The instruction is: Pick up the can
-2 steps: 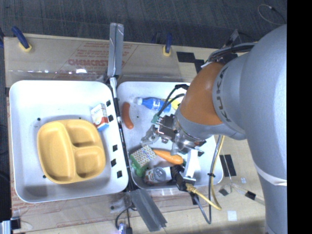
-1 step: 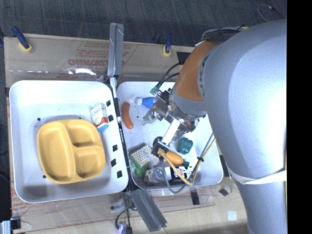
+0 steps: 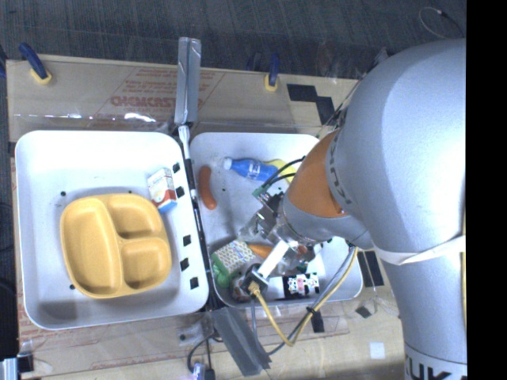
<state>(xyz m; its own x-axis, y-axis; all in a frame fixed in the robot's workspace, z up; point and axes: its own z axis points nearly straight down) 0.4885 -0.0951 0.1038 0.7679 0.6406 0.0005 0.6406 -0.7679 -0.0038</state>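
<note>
So the two-finger gripper (image 3: 268, 232) is low over the middle of the right white bin (image 3: 238, 139), with the big grey arm covering most of that bin's right side. Honestly can't tell from this angle whether the gripper is released or clenched, and I don't see anything held in it. The green-and-white patterned can (image 3: 233, 254), as best I can make it out, lies in the lower-left part of that bin, just beside the gripper on its left and a bit lower, close to the wall between the bins. It's pretty crowded down there: a small orange piece (image 3: 261, 251) sits between the can and the gripper, a green item (image 3: 219, 269) is pressed against the can's lower-left side, and a black-and-white patterned thing (image 3: 302, 283) lies along the near wall. Further up there's an orange-brown sausage-shaped item (image 3: 207, 188) and a blue-and-white plastic bottle (image 3: 247, 167). The left white bin (image 3: 47, 145) has a yellow divided plastic tray (image 3: 119, 244) and a small white-red-blue carton (image 3: 162, 187).
</note>
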